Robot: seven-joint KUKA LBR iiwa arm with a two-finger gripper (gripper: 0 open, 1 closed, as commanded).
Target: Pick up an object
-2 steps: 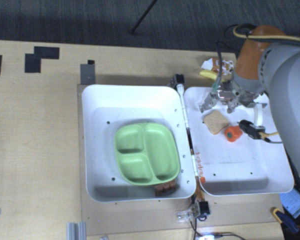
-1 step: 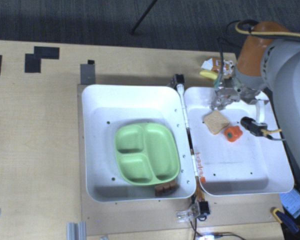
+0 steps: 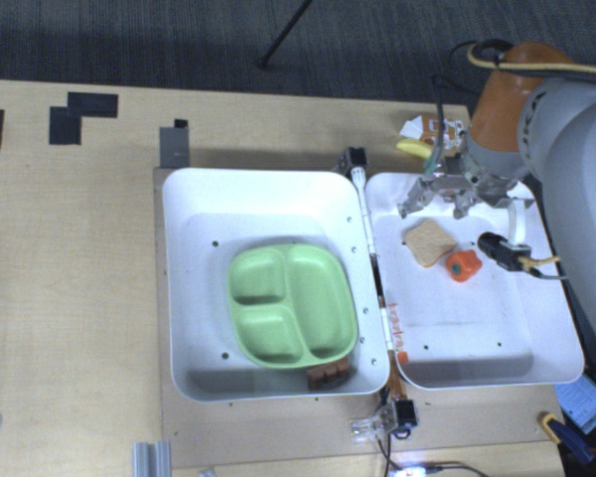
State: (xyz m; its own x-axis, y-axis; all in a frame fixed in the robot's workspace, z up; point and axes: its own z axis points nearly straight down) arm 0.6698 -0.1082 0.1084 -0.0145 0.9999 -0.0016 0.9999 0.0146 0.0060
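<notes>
In the right bin (image 3: 497,351) a tan bread-like slice (image 3: 429,241) lies near the back, and a small orange-red piece (image 3: 463,265) sits just right of it. My gripper (image 3: 436,205) hangs over the bin's back part, just behind the slice. It is open, its grey fingers (image 3: 410,205) spread apart with nothing between them. The left bin (image 3: 194,266) holds a green divided plate (image 3: 290,301). A brown object (image 3: 328,374) peeks out from under that plate's front edge.
The grey arm with its orange band (image 3: 502,97) comes in from the right over the right bin's back corner. A yellow and white item (image 3: 417,142) lies on the bench behind the right bin. A ridge (image 3: 370,256) divides the two bins.
</notes>
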